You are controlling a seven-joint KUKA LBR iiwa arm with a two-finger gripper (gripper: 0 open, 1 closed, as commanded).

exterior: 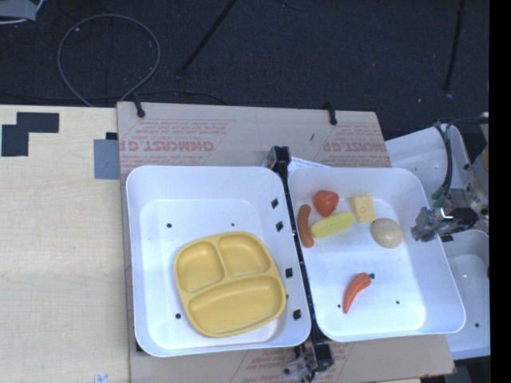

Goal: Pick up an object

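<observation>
Potato sits right of centre in right bin, untouched. Gripper hovers at bin's right edge; jaw state unclear, can't tell. Nothing picked yet, grab remains.

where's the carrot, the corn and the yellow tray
carrot (357, 291), camera view, middle of its orange body
corn (332, 224), camera view, middle of the cob
yellow tray (231, 302), camera view, floor of its large compartment
</observation>
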